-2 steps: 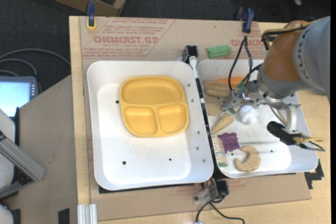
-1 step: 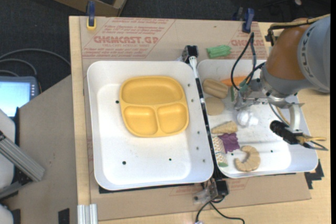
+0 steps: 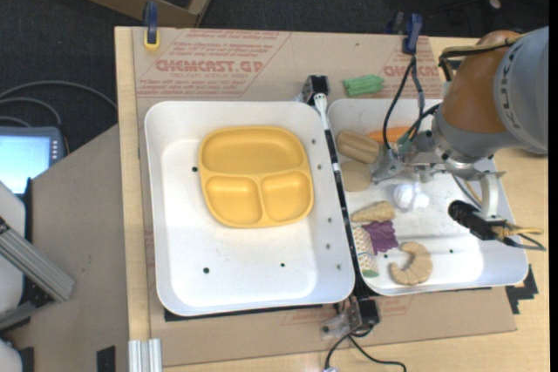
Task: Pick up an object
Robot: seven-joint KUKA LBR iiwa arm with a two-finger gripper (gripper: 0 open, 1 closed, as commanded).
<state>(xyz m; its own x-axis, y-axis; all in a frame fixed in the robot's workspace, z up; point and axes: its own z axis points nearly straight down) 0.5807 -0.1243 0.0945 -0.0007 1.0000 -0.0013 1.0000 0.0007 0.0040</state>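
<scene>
While the grey arm [image 3: 514,91] is reaching in from the right over the far half of the right bin [image 3: 488,274], its fingers [image 3: 392,168] are hanging low over the bin's middle. Their metal parts are running together from this angle, so I cannot tell whether they are open or closed, or whether anything is sitting between them. Just to the near side of them a small white lump [image 3: 408,196] is lying on the bin floor; whether it is touching them is unclear. A tan roll [image 3: 356,145] is lying at the bin's far left, and an orange piece [image 3: 394,135] is showing just right of it, partly hidden behind the arm's cables. Along the left wall, nearer to the viewer, a flat speckled biscuit [image 3: 373,212] is resting just beyond a purple piece [image 3: 380,235], and a curved croissant-like pastry [image 3: 411,264] is lying close to the near rim. The left bin [image 3: 244,274] is carrying a yellow divided plate [image 3: 257,174] in its far half, well apart from the arm. On the counter [image 3: 218,57], outside both bins, a green object [image 3: 363,85] is lying just beyond the right bin's far rim.
</scene>
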